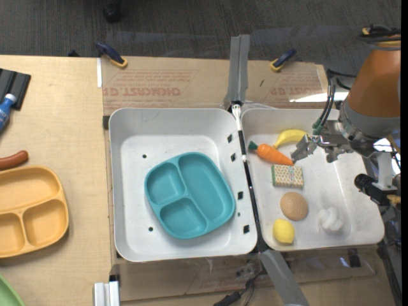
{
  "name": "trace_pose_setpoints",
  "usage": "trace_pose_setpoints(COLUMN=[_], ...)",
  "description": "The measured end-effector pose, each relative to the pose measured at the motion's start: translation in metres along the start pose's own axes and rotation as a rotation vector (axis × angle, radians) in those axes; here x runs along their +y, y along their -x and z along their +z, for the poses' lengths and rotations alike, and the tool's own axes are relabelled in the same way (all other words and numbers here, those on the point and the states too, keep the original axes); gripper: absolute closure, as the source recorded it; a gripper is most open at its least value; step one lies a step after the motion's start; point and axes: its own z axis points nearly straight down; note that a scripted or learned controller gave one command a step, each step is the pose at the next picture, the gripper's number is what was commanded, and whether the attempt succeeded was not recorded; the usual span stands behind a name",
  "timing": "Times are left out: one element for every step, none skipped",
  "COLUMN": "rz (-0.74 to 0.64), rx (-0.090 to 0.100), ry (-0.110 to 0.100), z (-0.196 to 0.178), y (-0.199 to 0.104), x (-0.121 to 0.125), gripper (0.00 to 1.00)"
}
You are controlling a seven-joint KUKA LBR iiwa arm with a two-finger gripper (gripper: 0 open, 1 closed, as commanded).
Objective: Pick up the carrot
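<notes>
A: Two-finger tool (301,150) sits spread apart, gripping nothing, just right of the small orange carrot with green top (273,154) in the right white bin (363,234).

B: Advice: straddle the carrot's middle, avoid the curved yellow banana (290,136) beside it.

A: Count: one carrot, one banana, one lemon (284,231), one brown egg-like ball (294,206), two bins.

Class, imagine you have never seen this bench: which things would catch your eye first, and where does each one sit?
The teal divided plate stands out, lying alone in the left bin. In the right bin, the orange carrot lies near the upper left corner, beside a yellow banana, with the robot's hand poised close to the carrot's right end. The arm's orange band glows at the right.
</notes>
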Motion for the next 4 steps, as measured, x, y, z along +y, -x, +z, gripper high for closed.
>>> trace_pose_setpoints(rz=[0.050, -0.165, -0.161, -0.252], rx=[0.000, 0.000, 0.000, -0.001], ry=[0.000, 0.002, 0.001, 0.004], z=[0.070, 0.109, 0.100, 0.009], y=[-0.021, -0.012, -0.010, -0.104], x=[0.049, 0.055, 0.055, 0.067], gripper=[0.00, 0.00, 1.00, 1.00])
